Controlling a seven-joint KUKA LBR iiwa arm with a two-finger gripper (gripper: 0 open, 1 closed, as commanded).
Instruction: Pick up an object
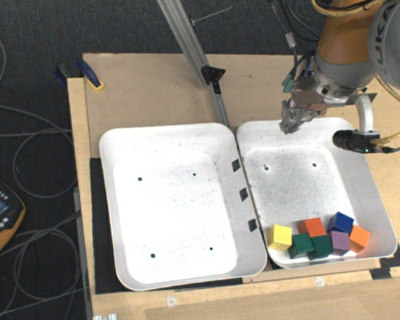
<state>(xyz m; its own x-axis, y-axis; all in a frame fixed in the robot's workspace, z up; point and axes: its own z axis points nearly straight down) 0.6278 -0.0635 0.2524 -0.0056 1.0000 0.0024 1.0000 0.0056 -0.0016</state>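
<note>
The bench (148,78) was a light wooden board carrying two shallow white bins side by side. The left bin (121,194) sat toward the bench's left edge, its floor speckled with small dark marks. The right bin (289,184) touched it along a shared edge, where three small dark clips showed.

The grey arm (355,38) with its orange band reached in over the bench's far right corner. Its gripper (292,124) hung above the far edge of the right bin, near that bin's far left corner, well apart from the blocks. Whether the fingers stood wide or narrow could not be told, and nothing was seen between them.

All the blocks lay clustered along the right bin's near edge. A yellow block (281,236) sat at the left end of the cluster. Just beside it were two green blocks (310,245), close together, with a red-orange block (313,227) behind them. A purple block (340,240) lay to their right, a blue block (341,221) behind it, and an orange block (359,237) closest to the bin's near right corner.

A grey metal strut (189,45) ran slantwise over the bench's far edge, ending at a black clamp (213,74).
</note>
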